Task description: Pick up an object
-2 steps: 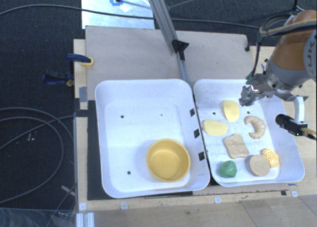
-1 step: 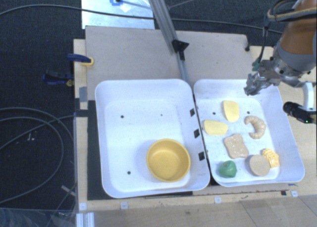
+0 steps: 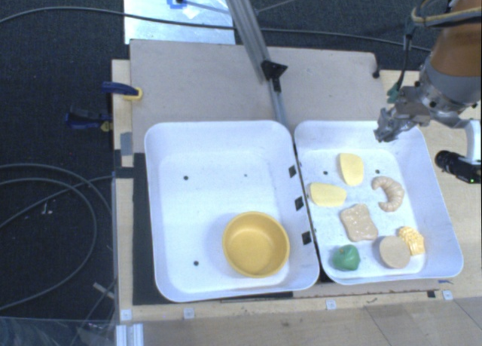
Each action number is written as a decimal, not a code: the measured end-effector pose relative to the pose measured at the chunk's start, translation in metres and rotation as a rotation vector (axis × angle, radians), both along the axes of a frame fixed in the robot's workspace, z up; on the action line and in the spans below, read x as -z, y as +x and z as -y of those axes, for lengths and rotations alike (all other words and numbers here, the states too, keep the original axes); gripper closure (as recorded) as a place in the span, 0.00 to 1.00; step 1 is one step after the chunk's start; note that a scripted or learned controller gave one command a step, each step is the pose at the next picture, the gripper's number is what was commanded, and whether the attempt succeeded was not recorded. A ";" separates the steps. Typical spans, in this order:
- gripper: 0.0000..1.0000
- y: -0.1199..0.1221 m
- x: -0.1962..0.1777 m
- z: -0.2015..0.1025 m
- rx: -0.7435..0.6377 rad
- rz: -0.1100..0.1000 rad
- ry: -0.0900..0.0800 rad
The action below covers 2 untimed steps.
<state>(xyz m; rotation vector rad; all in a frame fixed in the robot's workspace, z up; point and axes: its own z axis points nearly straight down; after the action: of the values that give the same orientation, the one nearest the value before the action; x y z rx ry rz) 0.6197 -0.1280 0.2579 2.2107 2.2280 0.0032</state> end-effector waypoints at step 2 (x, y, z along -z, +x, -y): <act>1.00 -0.005 0.004 -0.087 0.001 -0.002 0.000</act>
<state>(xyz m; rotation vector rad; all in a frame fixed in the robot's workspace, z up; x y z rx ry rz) 0.6148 -0.0407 0.2535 2.2126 2.2286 0.0014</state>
